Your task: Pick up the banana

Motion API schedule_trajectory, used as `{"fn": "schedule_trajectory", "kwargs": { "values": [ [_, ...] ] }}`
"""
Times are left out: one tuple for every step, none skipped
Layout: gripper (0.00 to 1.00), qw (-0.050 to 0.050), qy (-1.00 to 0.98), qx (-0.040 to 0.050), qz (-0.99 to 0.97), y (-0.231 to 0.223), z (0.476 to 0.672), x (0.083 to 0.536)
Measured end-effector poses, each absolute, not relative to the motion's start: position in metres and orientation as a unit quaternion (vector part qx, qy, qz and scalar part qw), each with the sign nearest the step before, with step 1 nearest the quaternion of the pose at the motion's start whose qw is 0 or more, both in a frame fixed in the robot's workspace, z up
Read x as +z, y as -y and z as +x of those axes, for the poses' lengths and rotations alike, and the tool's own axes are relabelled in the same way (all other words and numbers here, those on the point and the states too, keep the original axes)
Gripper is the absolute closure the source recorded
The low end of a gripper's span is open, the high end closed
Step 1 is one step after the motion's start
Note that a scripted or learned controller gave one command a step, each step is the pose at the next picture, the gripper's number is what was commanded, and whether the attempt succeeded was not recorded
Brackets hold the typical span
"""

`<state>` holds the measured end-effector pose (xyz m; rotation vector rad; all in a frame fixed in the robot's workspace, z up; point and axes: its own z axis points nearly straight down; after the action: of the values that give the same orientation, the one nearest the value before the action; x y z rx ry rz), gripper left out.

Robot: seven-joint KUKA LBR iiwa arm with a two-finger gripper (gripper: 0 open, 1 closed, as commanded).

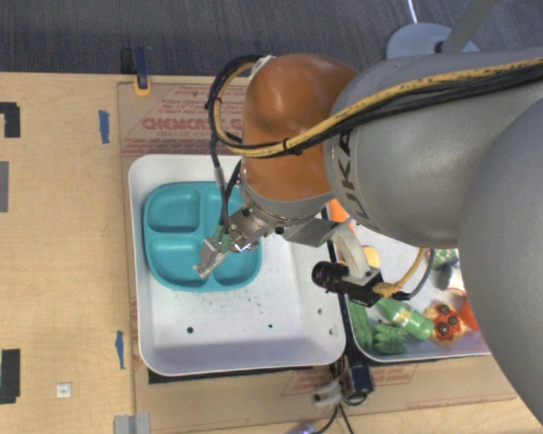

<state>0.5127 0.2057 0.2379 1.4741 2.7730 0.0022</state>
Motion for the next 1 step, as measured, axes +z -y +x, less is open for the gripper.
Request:
{"fn": "schedule_trajectory", "kwargs": {
  "values": [
    [0.0, 0.008, -0.911, 0.0071, 0.412, -0.2068, 0.4868, 0.0992]
  ]
}}
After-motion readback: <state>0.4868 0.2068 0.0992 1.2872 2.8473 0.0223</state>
